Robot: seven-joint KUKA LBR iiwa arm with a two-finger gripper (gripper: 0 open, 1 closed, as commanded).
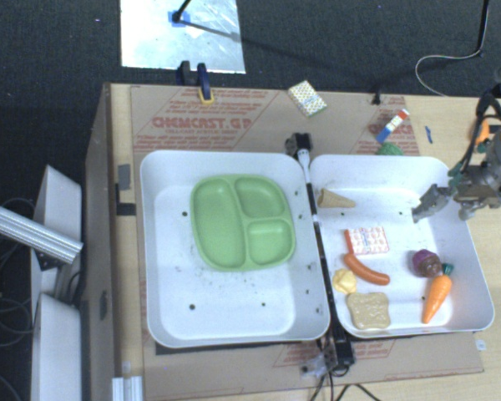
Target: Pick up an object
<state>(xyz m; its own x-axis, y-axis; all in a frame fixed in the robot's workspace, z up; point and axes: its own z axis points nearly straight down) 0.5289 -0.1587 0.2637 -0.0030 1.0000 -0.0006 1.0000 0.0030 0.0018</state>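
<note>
The right bin (401,178) holds several toy foods. A pale cheese wedge (335,198) lies at its far left, with a red-and-white box (367,241) nearer the middle. Below the box are an orange sausage (366,270), a yellow piece (344,281) and a slice of toast (369,310). A purple vegetable (426,262) and a carrot (436,297) lie at the right. My gripper (447,206) hangs over the bin's far right corner, above and apart from the purple vegetable. It is open, with nothing between its fingers.
The left bin (171,307) holds a green divided plate (242,222). A black clamp (300,146) sits where the bins meet at the back. On the cardboard behind lie a small patterned block (306,98) and a red-and-blue item (391,126). The arm (497,170) crosses the right edge.
</note>
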